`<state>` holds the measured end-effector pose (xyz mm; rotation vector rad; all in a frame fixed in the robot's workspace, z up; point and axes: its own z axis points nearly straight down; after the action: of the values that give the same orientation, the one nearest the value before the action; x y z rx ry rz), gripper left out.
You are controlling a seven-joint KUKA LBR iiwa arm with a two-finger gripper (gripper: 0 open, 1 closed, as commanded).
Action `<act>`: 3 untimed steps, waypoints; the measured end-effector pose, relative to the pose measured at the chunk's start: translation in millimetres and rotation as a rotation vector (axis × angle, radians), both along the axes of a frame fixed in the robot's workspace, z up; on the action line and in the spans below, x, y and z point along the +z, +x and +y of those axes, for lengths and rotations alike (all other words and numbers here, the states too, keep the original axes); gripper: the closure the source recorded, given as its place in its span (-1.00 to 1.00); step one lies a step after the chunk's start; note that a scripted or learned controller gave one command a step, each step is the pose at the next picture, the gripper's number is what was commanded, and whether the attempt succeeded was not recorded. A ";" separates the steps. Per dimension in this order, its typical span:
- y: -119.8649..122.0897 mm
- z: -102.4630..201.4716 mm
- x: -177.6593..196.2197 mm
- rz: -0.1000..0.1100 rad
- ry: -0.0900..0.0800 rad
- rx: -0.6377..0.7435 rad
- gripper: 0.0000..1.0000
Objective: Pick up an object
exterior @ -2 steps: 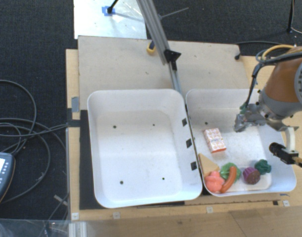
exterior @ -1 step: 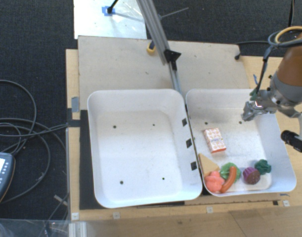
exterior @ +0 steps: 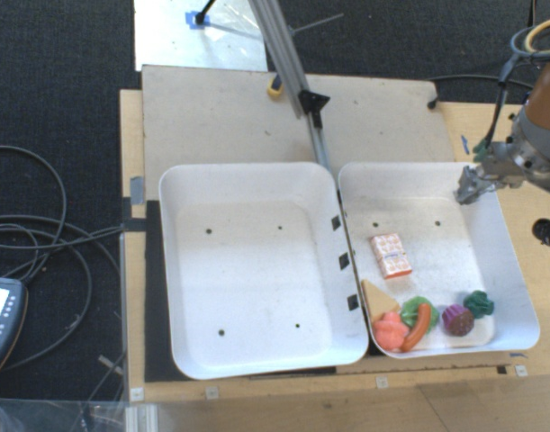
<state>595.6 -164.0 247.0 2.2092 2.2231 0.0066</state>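
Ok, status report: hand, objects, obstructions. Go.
Hand over right bin's far right rim, nothing seen in it. Small box mid-bin; toy food bunched along near edge. Nothing between hand and box.

Pincer (exterior: 467, 190) above right bin (exterior: 491, 241) far rim; toys, possibly food, cluster (exterior: 428, 318) near corner.

The grey arm (exterior: 546, 106) reaches in from the right, its orange band above the wrist. Its gripper (exterior: 468, 190) hangs over the right bin's (exterior: 509, 241) far right corner, pointing down and left.

A robotics lab: bench (exterior: 220, 115) with white bins (exterior: 247, 268), loose cables (exterior: 40, 241), and a teach pendant (exterior: 0, 318).
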 end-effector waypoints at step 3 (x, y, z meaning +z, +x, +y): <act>36.9 155.7 -29.1 0.006 0.004 0.004 1.00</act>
<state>632.5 -8.4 217.8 2.2097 2.2330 0.0047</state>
